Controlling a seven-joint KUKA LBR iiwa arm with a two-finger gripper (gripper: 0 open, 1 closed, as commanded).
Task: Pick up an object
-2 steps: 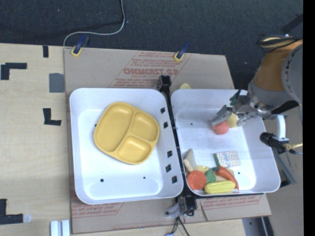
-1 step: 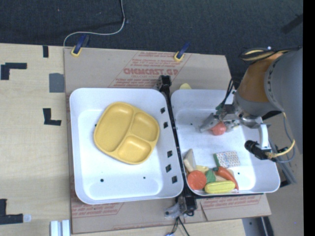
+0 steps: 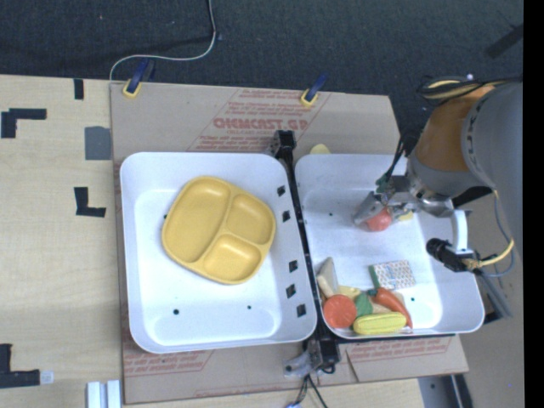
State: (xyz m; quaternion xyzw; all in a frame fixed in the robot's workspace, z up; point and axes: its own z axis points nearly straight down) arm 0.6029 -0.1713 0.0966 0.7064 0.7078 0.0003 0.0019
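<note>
Camera view, looking down at a slant, puts a small reddish object [image 3: 379,220] in the right bin [image 3: 340,185], toward its far right part, and my gripper [image 3: 382,211] sits right over it. It looks like a rounded pink-red lump, perhaps a toy fruit, but it is partly covered by my fingertips and too small to name surely. It seems to lie between my fingers, which look drawn in narrow around it; I judge that I have it pinched, though whether the hold is firm I cannot say from here.

To do this step well, I should keep the squeeze steady and rise straight up, without dragging sideways, since a rounded thing may roll out of a shallow pinch. A slow lift would let me see whether it comes clear of the bin floor.

Near the front of the same bin lies a cluster well apart from my work: an orange-red ball [image 3: 339,311], a yellow piece [image 3: 379,323], a carrot-like toy [image 3: 390,300], a pale wedge [image 3: 326,273] and a small speckled packet [image 3: 393,274].

Across the divider, the left bin [image 3: 144,313] holds a yellow compartment plate [image 3: 218,229].
</note>
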